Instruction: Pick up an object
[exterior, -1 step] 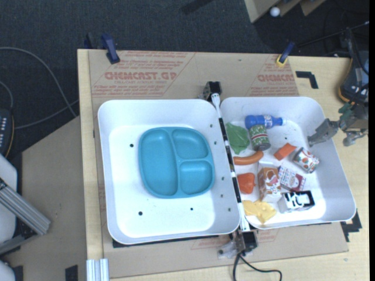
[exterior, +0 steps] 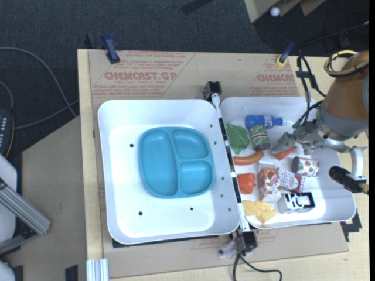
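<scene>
A: What lies in the right bin (exterior: 345, 206), starting at the near edge?
B: Nearest is a yellow piece (exterior: 259, 211), by the near-left corner. Just right of it sits a black-and-white item (exterior: 299, 201).
A: And behind those?
B: An orange-red lump (exterior: 246, 182) against the left wall, then a red-and-white packet (exterior: 275, 180) beside it, and a small can with a red-and-green label (exterior: 306, 167) further right.
A: Farther still?
B: An orange sausage (exterior: 248, 157) lies slantwise, a green item (exterior: 237, 137) behind it, a dark can (exterior: 258, 137) beside that, and a blue bottle (exterior: 262, 122) lies on its side near the far wall.
A: Where is the gripper (exterior: 288, 143)?
B: Low over the middle of that bin, next to a small red piece (exterior: 285, 153). I cannot tell how it is set, nor whether it has anything.
A: And the left bin (exterior: 117, 157)?
B: It holds a blue tray (exterior: 175, 161) with three compartments, lying flat in the middle.
</scene>
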You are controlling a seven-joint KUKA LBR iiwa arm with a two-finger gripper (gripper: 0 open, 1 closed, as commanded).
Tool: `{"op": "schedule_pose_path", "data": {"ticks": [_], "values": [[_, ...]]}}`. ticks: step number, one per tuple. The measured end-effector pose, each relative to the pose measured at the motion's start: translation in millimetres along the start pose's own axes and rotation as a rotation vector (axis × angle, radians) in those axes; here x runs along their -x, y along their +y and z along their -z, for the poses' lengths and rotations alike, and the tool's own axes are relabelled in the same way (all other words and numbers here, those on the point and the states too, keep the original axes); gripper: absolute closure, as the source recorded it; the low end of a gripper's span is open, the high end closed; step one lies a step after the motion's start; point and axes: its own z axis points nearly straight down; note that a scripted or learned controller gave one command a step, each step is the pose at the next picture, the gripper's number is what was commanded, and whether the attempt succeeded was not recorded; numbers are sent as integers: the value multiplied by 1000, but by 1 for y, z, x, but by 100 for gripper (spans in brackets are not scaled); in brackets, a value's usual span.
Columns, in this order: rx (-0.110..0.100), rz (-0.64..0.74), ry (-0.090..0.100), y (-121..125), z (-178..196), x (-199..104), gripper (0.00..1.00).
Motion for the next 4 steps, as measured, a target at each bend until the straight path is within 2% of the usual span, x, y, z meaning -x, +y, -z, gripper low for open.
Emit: {"op": "schedule_pose_path", "data": {"ticks": [1,2,3,4], "values": [[9,0,-3,-33,-24,-31,0],[7,2,-1,24,-24,-65,0],[-60,-9,-3,70,-27,-73,0],[-9,-2,-3,93,-26,-47,0]]}}
